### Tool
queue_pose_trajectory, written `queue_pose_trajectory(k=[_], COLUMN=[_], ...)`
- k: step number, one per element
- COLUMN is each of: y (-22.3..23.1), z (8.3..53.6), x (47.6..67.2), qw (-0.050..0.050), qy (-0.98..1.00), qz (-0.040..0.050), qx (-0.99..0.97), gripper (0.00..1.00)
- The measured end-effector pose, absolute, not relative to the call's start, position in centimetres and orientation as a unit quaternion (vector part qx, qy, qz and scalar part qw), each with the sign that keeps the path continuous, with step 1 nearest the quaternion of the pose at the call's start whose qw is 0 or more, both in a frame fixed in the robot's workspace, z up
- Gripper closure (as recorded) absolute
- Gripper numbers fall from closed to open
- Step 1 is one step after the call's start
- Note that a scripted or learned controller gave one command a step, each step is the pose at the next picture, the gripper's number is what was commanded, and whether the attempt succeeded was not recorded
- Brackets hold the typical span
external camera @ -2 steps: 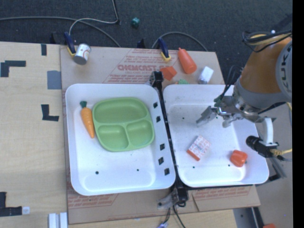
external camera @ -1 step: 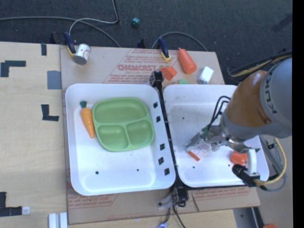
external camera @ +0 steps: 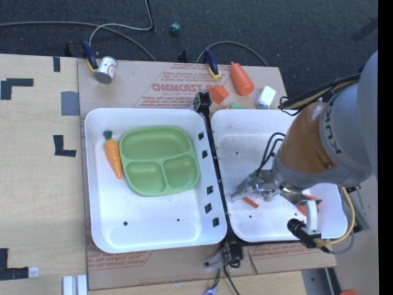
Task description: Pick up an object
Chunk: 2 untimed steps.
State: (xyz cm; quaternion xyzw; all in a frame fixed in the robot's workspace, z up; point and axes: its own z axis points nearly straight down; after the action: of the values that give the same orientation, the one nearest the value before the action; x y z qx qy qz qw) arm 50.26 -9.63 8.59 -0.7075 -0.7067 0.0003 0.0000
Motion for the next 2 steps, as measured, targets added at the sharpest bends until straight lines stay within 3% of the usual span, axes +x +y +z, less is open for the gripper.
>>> queue_pose_trajectory(k=[1, 2], y=[-9.7, -9.69], z=[9.61, 9.6], x=[50.37, 50.36], qw=[-0.002, -0.002], qy=[-0.707, -0.707], qz=[-0.0001, 0.0], qx=[-0.708, -0.707], gripper=[1.0, 0.0])
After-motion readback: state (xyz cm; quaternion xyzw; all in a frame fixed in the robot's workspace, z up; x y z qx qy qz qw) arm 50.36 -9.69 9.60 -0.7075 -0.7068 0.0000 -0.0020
